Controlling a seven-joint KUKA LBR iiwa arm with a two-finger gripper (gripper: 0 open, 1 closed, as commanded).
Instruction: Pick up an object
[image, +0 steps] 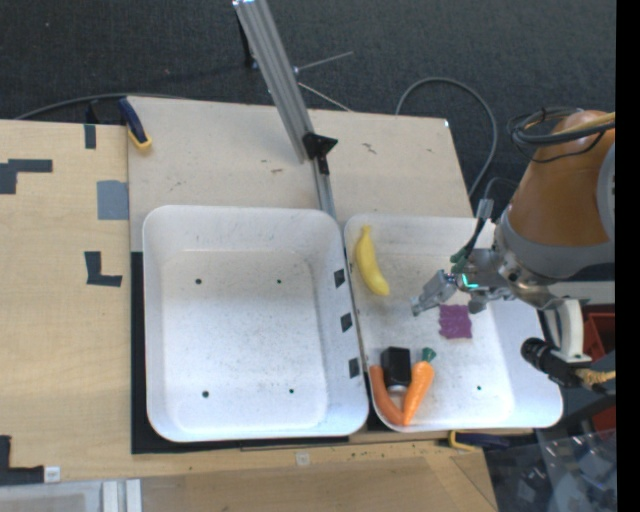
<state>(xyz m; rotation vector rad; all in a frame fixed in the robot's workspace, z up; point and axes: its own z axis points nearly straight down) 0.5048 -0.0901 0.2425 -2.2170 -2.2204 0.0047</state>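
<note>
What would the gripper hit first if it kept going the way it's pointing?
Probably the right bin's bare floor: the gripper points left and down. Beyond that lies the banana, though depth is hard to judge.

Blue-yellow clamp (134, 124) at bench (60, 250) edge.

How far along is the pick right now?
Nothing looks picked yet: the banana, purple block, carrots and black item all lie in the right bin. The gripper hangs beside the purple block. Grasping and lifting remain.
</note>
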